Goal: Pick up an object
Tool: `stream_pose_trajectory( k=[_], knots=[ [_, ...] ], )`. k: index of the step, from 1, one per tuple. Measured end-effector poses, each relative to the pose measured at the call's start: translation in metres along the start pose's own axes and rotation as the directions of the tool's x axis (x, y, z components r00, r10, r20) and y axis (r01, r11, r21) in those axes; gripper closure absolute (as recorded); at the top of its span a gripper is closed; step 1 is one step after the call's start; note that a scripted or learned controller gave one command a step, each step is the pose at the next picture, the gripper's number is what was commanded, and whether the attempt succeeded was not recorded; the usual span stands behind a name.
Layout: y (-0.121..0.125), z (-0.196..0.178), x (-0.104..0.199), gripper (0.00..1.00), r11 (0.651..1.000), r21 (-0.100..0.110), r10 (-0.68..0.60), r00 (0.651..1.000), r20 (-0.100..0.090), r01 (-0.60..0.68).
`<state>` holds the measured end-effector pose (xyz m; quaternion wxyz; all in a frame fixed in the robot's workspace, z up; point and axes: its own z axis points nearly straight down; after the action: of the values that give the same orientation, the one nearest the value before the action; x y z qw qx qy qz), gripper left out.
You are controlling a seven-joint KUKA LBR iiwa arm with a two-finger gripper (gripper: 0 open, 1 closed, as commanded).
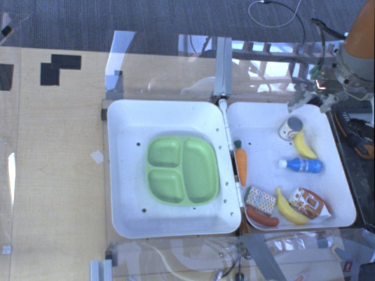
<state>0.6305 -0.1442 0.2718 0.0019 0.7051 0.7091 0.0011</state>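
The pale wooden bench (53, 174) bears two shallow white bins side by side (their inner rims touching). The right bin (258, 130) lies just below and left of the gripper (310, 101); the left bin (126, 157) sits farther left of it, well apart. Black marks (58, 68) show on the bench's far left, away from the gripper.

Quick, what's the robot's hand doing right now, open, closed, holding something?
Hand: above the far edge of the right bin, nothing visibly held; open or shut cannot be told from this view.
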Motion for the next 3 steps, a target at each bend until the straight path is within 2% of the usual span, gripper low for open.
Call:
stream_pose_trajectory(
  k=[1,2,3],
  knots=[
    [-0.005,0.143,-0.036,0.0,1.0,0.002,-0.017,1.0,0.0,0.017],
    [-0.005,0.184,-0.059,0.0,0.999,-0.003,0.042,0.999,-0.002,-0.042],
    [-0.002,0.171,-0.058,1.0,0.999,-0.011,0.038,0.999,-0.001,-0.038]
  ],
)
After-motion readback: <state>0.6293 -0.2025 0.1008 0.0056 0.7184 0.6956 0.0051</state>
